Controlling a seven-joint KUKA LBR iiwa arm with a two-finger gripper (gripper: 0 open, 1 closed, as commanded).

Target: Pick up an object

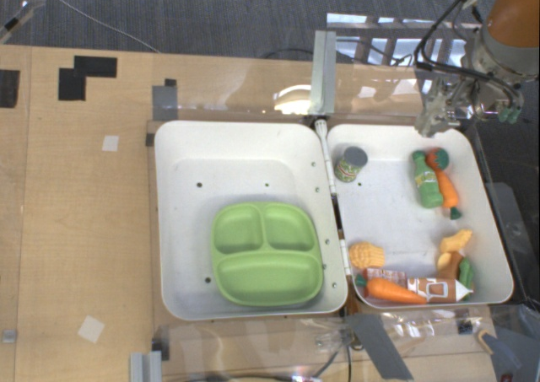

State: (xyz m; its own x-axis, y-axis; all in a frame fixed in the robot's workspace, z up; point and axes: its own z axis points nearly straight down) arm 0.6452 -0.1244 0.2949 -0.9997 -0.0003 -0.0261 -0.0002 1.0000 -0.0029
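Closest to the lens, along the right bin's (396, 178) near edge, a large carrot (392, 290) lies across a flat carton (422, 287), with a yellow corn piece (366, 255) just beside them on the left and a yellow-and-orange bit (456, 245) and a small green piece (467, 271) on the right. Farther back in this bin, a green bottle (427, 180) lies touching a small carrot (445, 186), and a can (349, 163) rests on its side near the divider. Left of it, the other bin (194, 161) holds a green divided plate (267, 252) toward its near side. At the right bin's far right corner, the gripper (439, 110) hangs above the rim, apart from every object, below the arm's orange band (515, 1); whether it is spread or closed I cannot tell, and nothing shows in it.
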